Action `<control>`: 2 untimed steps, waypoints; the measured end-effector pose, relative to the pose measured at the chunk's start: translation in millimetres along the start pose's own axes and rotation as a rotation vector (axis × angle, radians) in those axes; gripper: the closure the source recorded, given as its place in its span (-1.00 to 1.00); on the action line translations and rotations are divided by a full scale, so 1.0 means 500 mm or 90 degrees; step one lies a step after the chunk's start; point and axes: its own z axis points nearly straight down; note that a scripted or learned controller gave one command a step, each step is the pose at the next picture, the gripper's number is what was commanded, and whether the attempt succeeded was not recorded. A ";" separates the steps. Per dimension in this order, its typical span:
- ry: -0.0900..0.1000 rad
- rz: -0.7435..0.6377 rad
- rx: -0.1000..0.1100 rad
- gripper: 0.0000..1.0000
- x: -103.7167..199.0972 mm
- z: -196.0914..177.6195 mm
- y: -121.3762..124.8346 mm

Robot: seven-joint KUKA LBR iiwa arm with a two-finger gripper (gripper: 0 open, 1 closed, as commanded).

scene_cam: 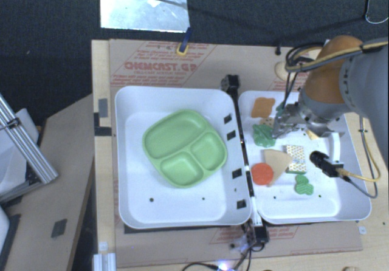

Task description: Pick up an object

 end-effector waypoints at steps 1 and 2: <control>-0.002 -0.002 0.001 1.00 0.002 -0.127 -0.005; -0.001 -0.002 0.002 1.00 0.016 -0.220 0.000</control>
